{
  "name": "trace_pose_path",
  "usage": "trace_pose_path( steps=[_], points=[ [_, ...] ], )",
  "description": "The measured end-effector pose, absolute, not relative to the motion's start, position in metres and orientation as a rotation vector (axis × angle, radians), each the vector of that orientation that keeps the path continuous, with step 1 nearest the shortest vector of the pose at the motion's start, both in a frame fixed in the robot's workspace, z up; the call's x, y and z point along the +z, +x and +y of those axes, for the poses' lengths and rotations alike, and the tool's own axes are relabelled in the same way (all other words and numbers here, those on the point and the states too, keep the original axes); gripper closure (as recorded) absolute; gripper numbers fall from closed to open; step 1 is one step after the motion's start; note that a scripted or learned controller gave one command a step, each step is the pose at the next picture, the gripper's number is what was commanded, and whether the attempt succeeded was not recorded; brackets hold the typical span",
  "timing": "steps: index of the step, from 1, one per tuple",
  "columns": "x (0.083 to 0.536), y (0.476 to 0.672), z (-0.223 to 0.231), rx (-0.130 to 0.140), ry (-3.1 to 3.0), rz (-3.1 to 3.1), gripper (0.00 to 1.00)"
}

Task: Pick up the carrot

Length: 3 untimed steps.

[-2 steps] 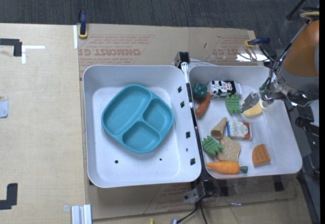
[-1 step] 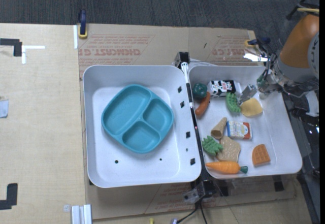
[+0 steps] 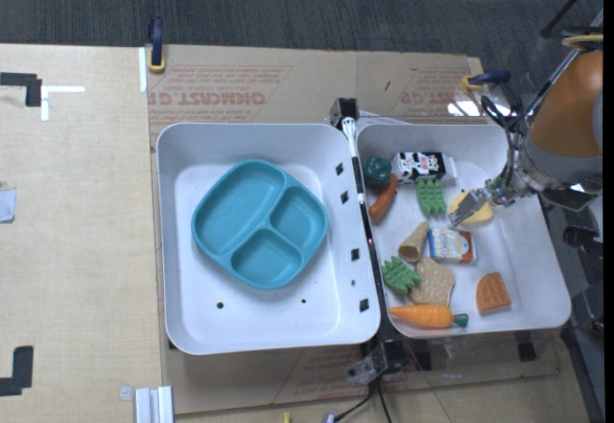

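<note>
The carrot (image 3: 420, 317) is orange with a small green tip at its right end. It lies flat along the near wall of the right bin (image 3: 537, 316). My gripper (image 3: 469, 209) hangs over the bin's far right part, just above a yellow wedge (image 3: 480, 213). The carrot lies well toward the near edge and to the left of the gripper, and nothing touches it. The grey arm with its orange band (image 3: 576, 109) comes in from the right.
Around the carrot lie a tan cookie (image 3: 435, 283), a green leafy toy (image 3: 397, 273) and an orange waffle (image 3: 493, 293). Farther back are a red-orange sausage (image 3: 384, 200), a cow-print carton (image 3: 420, 165) and a small packet (image 3: 449, 245). The left bin holds a teal divided plate (image 3: 259, 223).
</note>
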State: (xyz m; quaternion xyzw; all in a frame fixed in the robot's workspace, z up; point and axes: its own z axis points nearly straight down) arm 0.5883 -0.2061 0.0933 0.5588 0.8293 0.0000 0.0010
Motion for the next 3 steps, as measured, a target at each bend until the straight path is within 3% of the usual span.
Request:
trace_pose_path(
  steps=[1,2,3],
  points=[
    [0.1039,0.59,-0.2071,0.0,1.754,2.596,1.0],
    [0.1039,0.5899,-0.2071,0.0,1.755,2.595,0.0],
    [0.1137,0.5912,-0.2075,0.0,1.753,2.591,1.0]
  ],
)
